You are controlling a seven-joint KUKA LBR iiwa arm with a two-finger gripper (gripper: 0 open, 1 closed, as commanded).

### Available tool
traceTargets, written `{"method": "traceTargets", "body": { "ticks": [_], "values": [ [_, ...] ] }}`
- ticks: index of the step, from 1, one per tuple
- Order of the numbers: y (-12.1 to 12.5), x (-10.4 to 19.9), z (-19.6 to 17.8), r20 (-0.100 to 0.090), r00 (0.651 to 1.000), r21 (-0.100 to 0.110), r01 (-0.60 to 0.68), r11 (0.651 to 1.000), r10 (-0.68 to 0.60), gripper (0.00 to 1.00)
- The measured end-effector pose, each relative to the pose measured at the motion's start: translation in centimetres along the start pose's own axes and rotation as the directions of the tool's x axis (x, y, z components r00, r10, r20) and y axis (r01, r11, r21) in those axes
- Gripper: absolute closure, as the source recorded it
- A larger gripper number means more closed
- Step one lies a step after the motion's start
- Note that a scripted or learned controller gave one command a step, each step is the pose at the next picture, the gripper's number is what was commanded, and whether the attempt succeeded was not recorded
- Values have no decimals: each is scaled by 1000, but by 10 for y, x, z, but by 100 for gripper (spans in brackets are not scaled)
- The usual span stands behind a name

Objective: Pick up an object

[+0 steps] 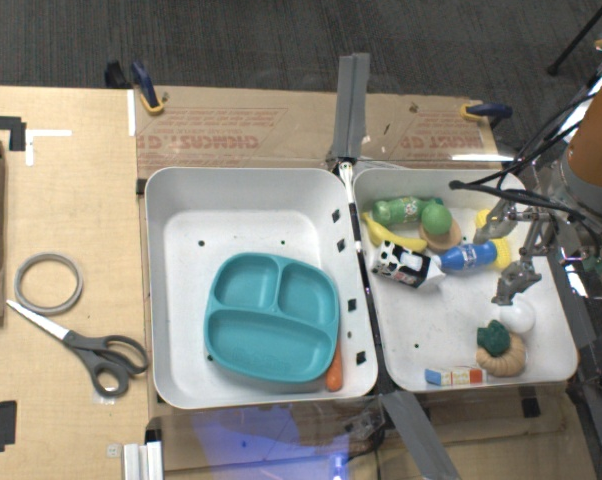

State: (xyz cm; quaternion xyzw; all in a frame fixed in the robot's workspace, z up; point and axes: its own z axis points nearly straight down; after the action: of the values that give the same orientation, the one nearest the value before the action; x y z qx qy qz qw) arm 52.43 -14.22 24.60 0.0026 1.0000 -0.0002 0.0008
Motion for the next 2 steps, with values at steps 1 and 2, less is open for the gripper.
{"method": "traceTargets", "body": {
  "ticks": [1,2],
  "values": [
    [-10,-47,153,2,998,1,-62,998,62,0],
    [15,-69,154,2,989,0,-147,989,147,0]
  ]
}}
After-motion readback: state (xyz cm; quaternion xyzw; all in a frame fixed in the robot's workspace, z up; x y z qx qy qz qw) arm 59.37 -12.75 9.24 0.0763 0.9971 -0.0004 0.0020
